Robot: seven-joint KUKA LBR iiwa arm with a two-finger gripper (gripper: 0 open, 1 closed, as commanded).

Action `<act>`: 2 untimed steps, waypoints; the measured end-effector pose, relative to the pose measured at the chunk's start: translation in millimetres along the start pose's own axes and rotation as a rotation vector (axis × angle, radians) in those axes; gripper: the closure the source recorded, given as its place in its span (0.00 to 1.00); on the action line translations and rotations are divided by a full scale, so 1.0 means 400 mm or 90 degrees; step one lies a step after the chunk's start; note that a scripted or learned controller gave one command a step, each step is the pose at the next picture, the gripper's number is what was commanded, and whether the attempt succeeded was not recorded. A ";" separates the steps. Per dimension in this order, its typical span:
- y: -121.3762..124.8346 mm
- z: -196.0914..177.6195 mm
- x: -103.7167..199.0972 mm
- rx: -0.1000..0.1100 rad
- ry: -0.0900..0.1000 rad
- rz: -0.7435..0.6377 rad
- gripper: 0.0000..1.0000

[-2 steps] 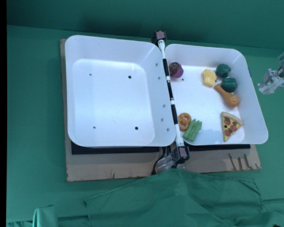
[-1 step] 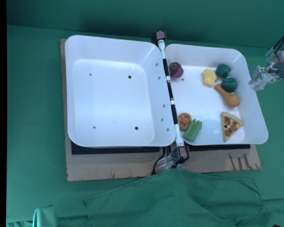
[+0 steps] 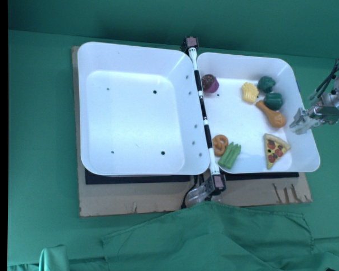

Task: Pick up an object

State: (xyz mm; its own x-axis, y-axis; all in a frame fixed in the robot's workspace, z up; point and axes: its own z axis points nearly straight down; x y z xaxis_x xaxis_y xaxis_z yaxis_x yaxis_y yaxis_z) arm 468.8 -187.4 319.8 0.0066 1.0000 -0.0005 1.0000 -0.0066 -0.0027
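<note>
Start at the left bin (image 3: pixel 137 117): you'll see bare white floor there, nothing lifted into it. Cross the black-and-white divider rod (image 3: pixel 201 109) and you reach the right bin (image 3: pixel 308 161), where every candidate object lies on the floor of the bin.

Taking that bin as a clock face: a dark purple onion-like piece (image 3: pixel 209 83) sits at about 10 o'clock, close to the divider. At about 7 o'clock a pretzel (image 3: pixel 220 144) lies just beside a green asparagus bundle (image 3: pixel 230 154). Near 12 o'clock a yellow corn piece (image 3: pixel 249 92) rests, with two dark green vegetable pieces (image 3: pixel 269 92) to its right at about 1 o'clock. An orange drumstick (image 3: pixel 271 114) runs slantwise just below them, its thick end toward 3 o'clock. A pizza slice (image 3: pixel 275 149) lies at about 5 o'clock.

The gripper (image 3: pixel 301 123) hangs at 3 o'clock, over the bin's right wall, near the drumstick's thick end. Whether the jaws are spread or clenched I cannot tell; they are too small and blurred, and nothing shows between them.

So, as I judge it, the task is barely begun: no object is off the bin floor. What's left for you is the whole grasp, closing on an item, most likely the drumstick or the pizza slice as the nearest, and lifting it free.
</note>
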 end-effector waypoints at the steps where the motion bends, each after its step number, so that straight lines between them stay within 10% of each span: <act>1: -0.005 0.104 0.162 0.000 0.002 -0.005 1.00; 2: -0.006 0.222 0.067 0.000 0.000 0.001 1.00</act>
State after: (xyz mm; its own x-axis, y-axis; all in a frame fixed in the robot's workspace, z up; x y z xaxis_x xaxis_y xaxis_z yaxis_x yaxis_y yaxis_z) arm 466.3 -160.8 231.1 0.0077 1.0000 -0.0006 1.0000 -0.0077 -0.0026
